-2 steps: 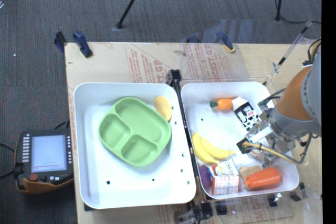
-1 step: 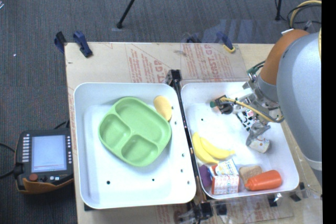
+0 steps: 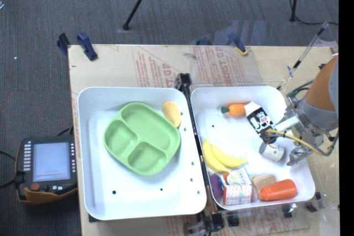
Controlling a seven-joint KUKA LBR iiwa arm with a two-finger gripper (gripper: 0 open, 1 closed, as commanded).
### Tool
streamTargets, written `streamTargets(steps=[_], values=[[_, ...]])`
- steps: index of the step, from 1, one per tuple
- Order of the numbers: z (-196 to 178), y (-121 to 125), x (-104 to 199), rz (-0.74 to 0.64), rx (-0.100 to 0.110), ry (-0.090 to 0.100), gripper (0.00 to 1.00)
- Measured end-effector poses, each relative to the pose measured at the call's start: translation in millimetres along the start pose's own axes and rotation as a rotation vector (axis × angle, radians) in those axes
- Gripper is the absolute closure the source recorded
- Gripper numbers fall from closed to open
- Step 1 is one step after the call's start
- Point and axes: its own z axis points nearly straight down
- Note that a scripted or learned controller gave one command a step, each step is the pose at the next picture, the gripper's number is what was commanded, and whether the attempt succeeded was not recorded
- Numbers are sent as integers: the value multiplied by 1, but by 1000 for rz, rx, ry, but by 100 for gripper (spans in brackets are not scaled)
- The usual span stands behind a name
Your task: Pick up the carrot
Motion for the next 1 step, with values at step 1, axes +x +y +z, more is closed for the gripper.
streamTargets(steps=[1], values=[[38, -124, 11, 5, 5, -1, 0]])
